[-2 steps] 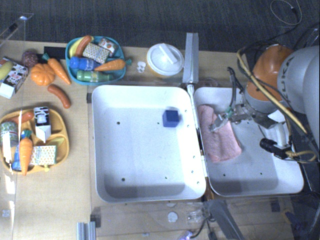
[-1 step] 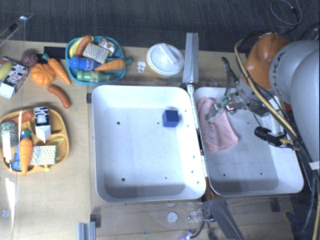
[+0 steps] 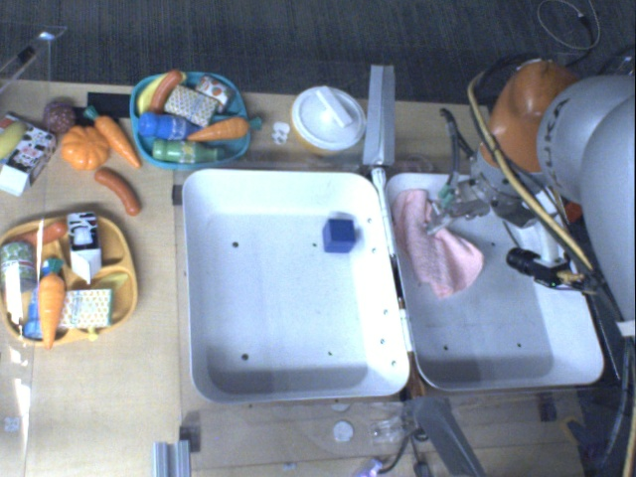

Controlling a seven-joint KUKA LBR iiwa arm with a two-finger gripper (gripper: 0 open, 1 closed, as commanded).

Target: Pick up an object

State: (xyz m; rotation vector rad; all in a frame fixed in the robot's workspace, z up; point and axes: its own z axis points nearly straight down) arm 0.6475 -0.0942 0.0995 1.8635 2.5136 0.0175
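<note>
A soft, crumpled pink cloth (image 3: 435, 246) lies at about ten o'clock in the right white bin (image 3: 517, 356), the two-finger gripper (image 3: 444, 212) touching its upper edge, its grip impossible to tell.

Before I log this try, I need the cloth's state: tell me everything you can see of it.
The cloth is pink, soft-looking and crumpled, lying in the right bin against its left wall, in the upper left part. It spreads from a narrow upper end to a wider, bunched lower lobe. The pincer sits right over its upper edge and seems to touch it; whether it grips the fabric I cannot tell.
</note>
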